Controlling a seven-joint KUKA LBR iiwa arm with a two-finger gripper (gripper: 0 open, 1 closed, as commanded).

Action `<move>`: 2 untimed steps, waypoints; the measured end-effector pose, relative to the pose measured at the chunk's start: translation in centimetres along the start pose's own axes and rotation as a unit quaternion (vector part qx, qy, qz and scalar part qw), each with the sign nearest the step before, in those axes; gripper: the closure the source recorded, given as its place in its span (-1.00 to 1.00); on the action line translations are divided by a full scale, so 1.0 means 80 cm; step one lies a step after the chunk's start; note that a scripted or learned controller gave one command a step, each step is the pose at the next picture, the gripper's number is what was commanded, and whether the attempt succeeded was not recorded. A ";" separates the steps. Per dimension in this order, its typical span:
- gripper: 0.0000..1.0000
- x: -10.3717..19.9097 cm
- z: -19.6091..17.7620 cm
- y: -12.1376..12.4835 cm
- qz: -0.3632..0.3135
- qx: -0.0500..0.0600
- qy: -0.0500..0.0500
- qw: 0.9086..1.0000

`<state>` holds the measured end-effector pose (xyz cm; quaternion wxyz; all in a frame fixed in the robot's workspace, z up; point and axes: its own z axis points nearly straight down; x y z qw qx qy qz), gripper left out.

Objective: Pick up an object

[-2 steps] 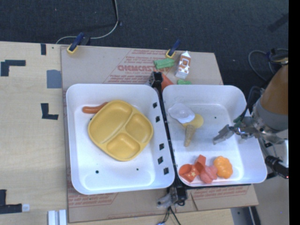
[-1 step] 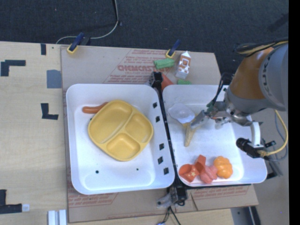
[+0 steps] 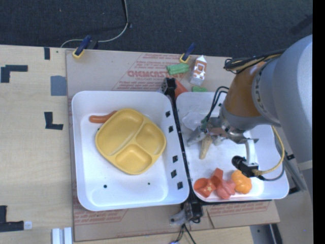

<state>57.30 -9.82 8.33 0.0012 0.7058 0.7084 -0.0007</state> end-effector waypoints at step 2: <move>1.00 0.068 -0.133 -0.031 -0.001 -0.003 0.003 1.000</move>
